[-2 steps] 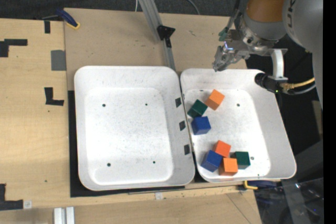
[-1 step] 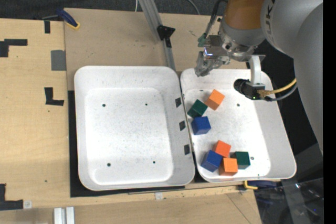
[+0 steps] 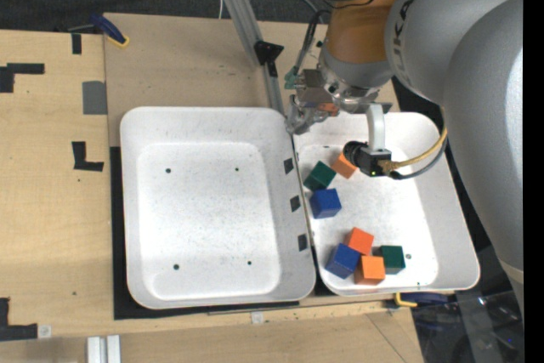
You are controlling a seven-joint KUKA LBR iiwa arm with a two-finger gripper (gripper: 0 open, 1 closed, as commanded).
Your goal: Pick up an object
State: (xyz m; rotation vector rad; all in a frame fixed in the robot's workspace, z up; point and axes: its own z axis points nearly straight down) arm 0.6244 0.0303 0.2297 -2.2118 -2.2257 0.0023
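Hand [image 3: 299,120] over right bin's [image 3: 442,259] far-left corner, grip state unreadable, perhaps empty; nearest green cube [image 3: 320,176] just below-right.

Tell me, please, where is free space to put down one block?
The left bin has a bare floor from wall to wall. The right bin is crowded: blocks along its left side and near corner, the tool at its far left corner. A bare patch lies by its right wall.
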